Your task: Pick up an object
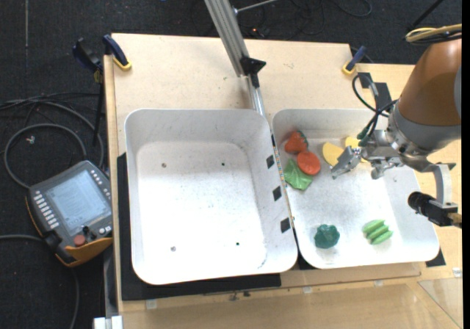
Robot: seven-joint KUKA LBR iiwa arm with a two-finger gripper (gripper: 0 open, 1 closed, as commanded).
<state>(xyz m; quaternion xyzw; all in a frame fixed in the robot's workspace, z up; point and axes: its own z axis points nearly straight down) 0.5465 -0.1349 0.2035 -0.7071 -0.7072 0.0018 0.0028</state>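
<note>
Dark carpet strewn with cables surrounds a pale wooden worktop [191,70], and a control pendant [70,210] lies on the floor at nine o'clock. Two shallow white bins sit side by side so that things can be lifted out of one and dropped in the other. The left bin [147,173] has nothing in it to grasp, so every candidate lies in the right bin [422,247].

Near that bin's eleven o'clock corner, beside the shared wall, is a cluster: a reddish-orange piece [295,142], an orange-red round piece [309,164] and a green leafy piece [297,177], touching or nearly so. A yellow piece [333,152] lies just to their right. Toward six o'clock a dark green lump [326,236] and a light green ribbed piece [377,231] lie apart, each with free space around it.

The arm [433,100] reaches in from three o'clock, and its gripper [346,164] hangs low just beside the yellow piece, probably its target. I cannot tell how far it is spread, and nothing is seen between its tips. The crowded cluster looks harder to grasp cleanly than the two loose green things.
</note>
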